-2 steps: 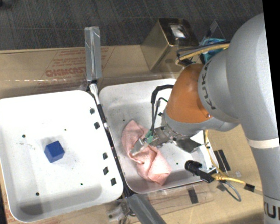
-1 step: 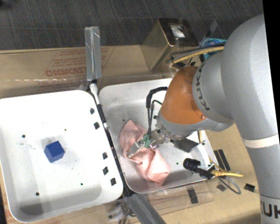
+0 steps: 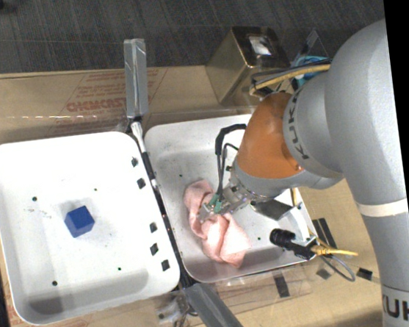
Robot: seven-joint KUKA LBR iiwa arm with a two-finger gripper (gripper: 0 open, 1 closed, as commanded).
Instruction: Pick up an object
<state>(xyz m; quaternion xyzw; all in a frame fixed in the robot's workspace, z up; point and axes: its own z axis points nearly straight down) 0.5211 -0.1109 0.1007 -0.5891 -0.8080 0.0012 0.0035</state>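
I am reaching in from the right over a bench (image 3: 26,92) that is carrying a sheet of brown cardboard with faded red print. Beyond the far edge of the bench, dark grey ribbed flooring is showing. Two white bins are sitting side by side on the cardboard: the left bin (image 3: 27,284) and the right bin (image 3: 179,136), their inner walls almost touching. A grey metal bar (image 3: 134,75) is standing at the far end of the seam between them, and another grey bracket (image 3: 215,313) is lying at the near end. A tan box (image 3: 240,62) is sitting just behind the right bin.

In the left bin one blue cube (image 3: 80,220) is lying alone, near the middle of the floor, well apart from every wall. In the right bin one pink cloth (image 3: 216,228) is lying crumpled, toward the left half of the floor and near the front wall.

My grey arm, with its orange band (image 3: 265,148), is hanging over the right bin. My claw (image 3: 220,203) is pointing down at the upper part of the cloth, its tips touching or pressing into the folds. Whether it is wide or narrow I cannot tell, since the tips are small and blurring into the fabric, and I cannot tell if any cloth is caught between them. A black cable (image 3: 223,138) is looping beside my wrist.
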